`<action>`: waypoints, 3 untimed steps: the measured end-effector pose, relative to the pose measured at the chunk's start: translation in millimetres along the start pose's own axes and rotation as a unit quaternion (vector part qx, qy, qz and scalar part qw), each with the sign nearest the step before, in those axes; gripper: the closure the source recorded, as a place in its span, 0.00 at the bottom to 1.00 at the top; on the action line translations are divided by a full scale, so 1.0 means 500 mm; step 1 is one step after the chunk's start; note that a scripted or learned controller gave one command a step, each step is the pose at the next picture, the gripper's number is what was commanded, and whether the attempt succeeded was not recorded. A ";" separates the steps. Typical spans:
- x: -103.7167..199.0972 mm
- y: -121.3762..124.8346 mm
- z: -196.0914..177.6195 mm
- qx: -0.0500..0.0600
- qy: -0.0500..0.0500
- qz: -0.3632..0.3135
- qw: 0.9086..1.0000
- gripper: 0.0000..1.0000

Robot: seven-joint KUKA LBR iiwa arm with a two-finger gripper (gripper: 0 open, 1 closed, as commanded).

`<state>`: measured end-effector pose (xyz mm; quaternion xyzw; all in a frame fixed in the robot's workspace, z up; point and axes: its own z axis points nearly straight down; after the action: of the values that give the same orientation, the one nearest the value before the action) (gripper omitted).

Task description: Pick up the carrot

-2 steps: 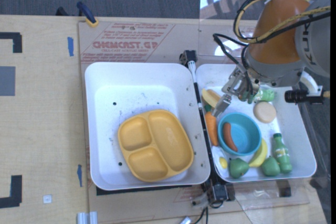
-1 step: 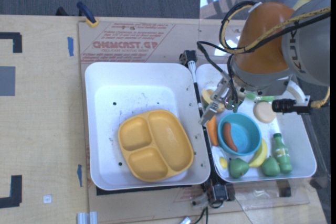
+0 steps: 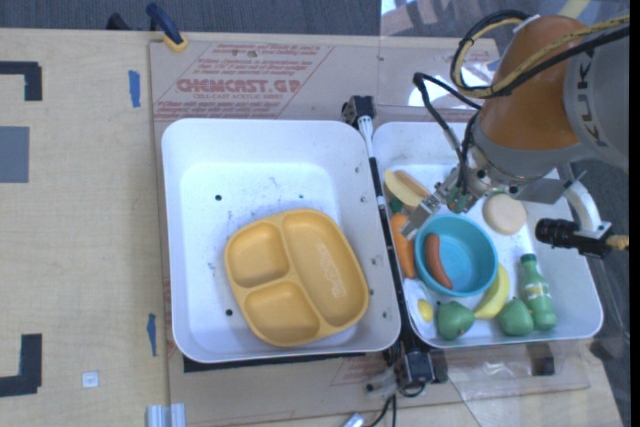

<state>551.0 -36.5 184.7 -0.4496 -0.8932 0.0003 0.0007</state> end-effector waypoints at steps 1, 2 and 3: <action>-0.011 0.033 0.000 -0.002 -0.002 0.062 0.998 0.00; 0.024 0.011 -0.001 0.000 0.000 0.066 0.998 0.00; 0.048 0.025 0.001 0.000 0.000 0.121 0.993 0.00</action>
<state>546.8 -9.5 184.5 -0.5545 -0.8322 0.0003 0.0006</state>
